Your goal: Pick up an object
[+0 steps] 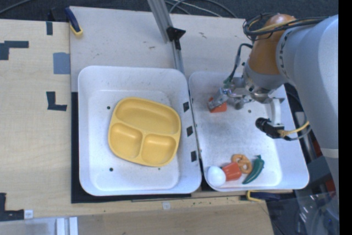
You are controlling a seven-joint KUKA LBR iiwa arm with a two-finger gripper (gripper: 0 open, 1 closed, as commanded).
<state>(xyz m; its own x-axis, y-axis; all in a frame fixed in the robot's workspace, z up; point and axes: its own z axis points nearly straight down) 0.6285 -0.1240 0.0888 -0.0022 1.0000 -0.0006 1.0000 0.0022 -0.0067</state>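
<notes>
Camera view: no legible writing; pincer [217,103] at orange object [219,108].

Two white bins side by side: left bin [88,118] holds a yellow divided plate [144,131], centre frame. In the right bin [291,173], the gripper [220,100] sits at its upper-left part, touching a small orange-red object [219,108]. Lower right: white egg [215,175], pretzel [241,162], red piece [232,171], green pepper [254,169] clustered together.
</notes>
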